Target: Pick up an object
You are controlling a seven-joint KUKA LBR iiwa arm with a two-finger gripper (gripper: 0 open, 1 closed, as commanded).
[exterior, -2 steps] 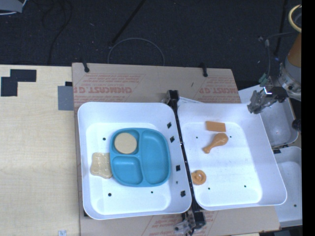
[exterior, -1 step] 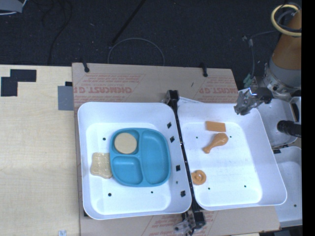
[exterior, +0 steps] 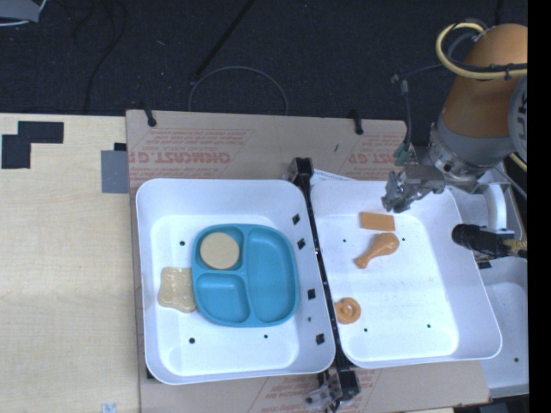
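Arm (exterior: 482, 84) reaching in from right; gripper (exterior: 401, 194) hovering over right bin's (exterior: 465, 317) far edge, finger state unclear. Blue tray (exterior: 258, 291) sitting in left bin (exterior: 164, 222). Drumstick (exterior: 379, 249), orange block (exterior: 377, 222), small ring (exterior: 347, 311) lying in right bin.

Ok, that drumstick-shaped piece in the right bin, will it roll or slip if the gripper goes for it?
The drumstick-shaped piece looks like smooth moulded plastic, so probably stiff, light and a bit slippery. Its rounded bulb end could let it pivot or roll when nudged rather than stay put. The narrow handle end seems the easier place to pinch. The gripper hovers above the bin's back edge.
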